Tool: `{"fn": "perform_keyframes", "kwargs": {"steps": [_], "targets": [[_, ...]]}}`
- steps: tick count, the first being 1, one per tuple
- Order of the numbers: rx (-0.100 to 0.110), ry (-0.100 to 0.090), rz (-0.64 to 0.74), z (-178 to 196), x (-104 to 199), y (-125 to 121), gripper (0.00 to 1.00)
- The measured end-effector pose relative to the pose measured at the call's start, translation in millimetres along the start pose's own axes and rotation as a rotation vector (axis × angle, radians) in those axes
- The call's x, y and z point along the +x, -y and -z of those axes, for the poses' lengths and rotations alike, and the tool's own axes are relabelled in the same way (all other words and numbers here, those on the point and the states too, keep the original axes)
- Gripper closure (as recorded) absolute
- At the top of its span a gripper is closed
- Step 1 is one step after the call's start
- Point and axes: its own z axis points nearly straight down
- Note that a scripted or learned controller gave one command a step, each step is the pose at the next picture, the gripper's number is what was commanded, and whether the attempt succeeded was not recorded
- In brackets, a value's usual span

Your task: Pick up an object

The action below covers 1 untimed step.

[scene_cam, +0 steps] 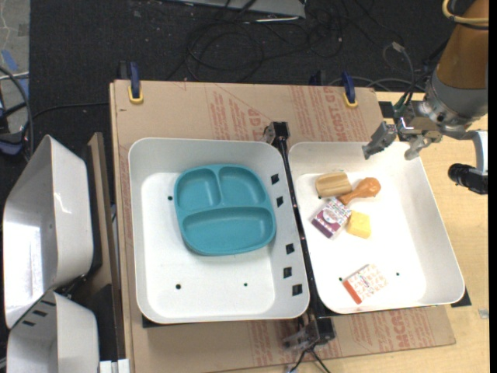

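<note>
1. A light wooden bench (466,231) carries a brown cardboard sheet (233,107), held at its far edge by two yellow clamps (136,93), and on that sheet sit two shallow white bins side by side
2. Beyond the bench lies dark carpet (78,29) strewn with black cables (225,37), and white tubs (43,216) stand at the near left
3. The left bin (155,286) holds a teal divided plate (225,210), lying flat with three compartments facing up
4. The arm (466,53) reaches in from the upper right, and its gripper (396,144) hangs over the far edge of the right bin (435,208)
5. The two fingers are spread well apart, one (377,143) toward the left and one toward the right, with nothing between them and nothing touching them
6. In the right bin, near its far left part, a tan wooden block (332,183) lies just beside an orange carrot-shaped toy (361,189)
7. Just nearer are a small purple packet (330,217) and a yellow wedge (359,224), touching or nearly so
8. A red and white packet (363,282) lies apart from that cluster, toward the bin's near edge
</note>
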Motion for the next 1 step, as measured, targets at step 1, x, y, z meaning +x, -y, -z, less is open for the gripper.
{"fn": "perform_keyframes", "kwargs": {"steps": [1], "targets": [[0.004,-0.001,-0.003,-55.0,-9.0,5.0,0.00]]}}
